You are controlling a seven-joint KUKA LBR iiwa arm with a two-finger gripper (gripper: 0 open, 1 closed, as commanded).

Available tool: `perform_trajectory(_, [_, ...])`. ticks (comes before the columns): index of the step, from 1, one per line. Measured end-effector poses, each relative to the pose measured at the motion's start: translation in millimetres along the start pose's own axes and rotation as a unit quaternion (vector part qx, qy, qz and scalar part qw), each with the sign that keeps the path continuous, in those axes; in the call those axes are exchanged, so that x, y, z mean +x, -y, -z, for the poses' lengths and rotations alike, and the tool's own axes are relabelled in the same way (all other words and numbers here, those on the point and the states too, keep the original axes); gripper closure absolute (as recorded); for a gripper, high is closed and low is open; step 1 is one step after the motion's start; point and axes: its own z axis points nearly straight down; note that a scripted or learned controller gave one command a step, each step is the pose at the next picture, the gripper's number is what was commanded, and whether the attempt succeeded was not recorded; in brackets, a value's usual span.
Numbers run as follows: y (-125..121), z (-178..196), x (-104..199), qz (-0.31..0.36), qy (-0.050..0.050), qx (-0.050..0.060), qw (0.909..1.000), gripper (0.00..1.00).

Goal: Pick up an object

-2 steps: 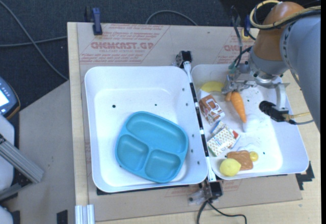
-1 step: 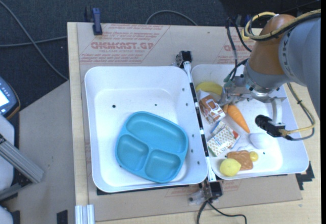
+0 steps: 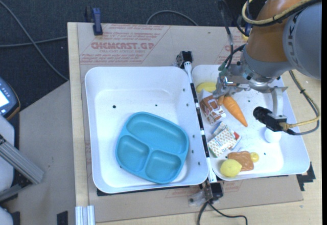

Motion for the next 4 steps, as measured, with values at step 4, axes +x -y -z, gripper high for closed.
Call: perform_trajectory(4, [83.9, -105.1, -59.3, -0.004, -0.001, 0.006, 1.0, 0.0])
